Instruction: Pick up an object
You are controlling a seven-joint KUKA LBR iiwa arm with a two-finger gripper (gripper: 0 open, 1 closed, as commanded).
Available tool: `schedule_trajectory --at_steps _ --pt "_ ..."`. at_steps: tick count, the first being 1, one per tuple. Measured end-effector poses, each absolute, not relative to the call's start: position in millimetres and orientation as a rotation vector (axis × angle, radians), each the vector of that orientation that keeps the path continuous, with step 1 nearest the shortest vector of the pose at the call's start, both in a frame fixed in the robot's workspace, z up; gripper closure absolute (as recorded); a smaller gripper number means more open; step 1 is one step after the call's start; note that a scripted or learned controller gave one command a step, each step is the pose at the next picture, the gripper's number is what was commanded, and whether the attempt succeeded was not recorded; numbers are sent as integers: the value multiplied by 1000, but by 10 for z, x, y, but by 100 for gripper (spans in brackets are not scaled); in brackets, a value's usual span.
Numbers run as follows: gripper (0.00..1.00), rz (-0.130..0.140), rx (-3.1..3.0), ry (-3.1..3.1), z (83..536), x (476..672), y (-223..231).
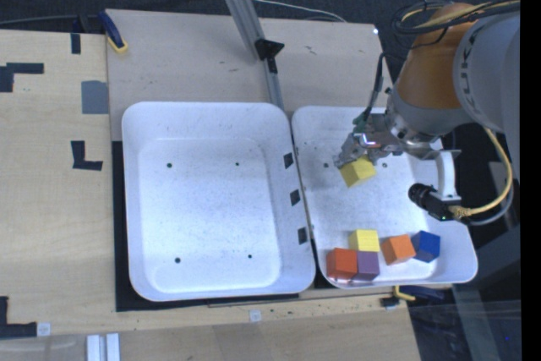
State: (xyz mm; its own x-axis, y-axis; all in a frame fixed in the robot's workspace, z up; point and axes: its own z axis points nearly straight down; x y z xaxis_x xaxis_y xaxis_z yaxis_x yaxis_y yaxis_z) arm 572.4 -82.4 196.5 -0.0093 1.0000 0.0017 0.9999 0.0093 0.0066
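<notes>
1. Two white bins sit side by side on the desk (pixel 203 72); the right bin (pixel 325 139) has all the blocks.
2. Arm's tool (pixel 365 150) hangs over that bin, clenched on the yellow block (pixel 358 172), which looks lifted off the floor.
3. Guessing the block's light, stiff, a bit slick, so flat opposite faces are the spot to pinch.
4. Five more cubes (pixel 372 256) huddle near the front edge.

Count: 2 white bins – left bin (pixel 144 182), right bin (pixel 317 131). 6 blocks – yellow block (pixel 357 172) right at the fingers, second yellow (pixel 366 239), red (pixel 341 263), purple (pixel 368 264), orange (pixel 397 248), blue (pixel 427 245) below them.
</notes>
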Motion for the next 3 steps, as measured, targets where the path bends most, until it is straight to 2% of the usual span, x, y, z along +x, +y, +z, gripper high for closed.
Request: schedule_trajectory --at_steps 1,2,3 --pt "100 0 2219 2219 2041 6230 -1312" --pt "100 4 2212 2233 2232 6406 -525" --pt "100 -1 2214 2234 1893 6780 395"
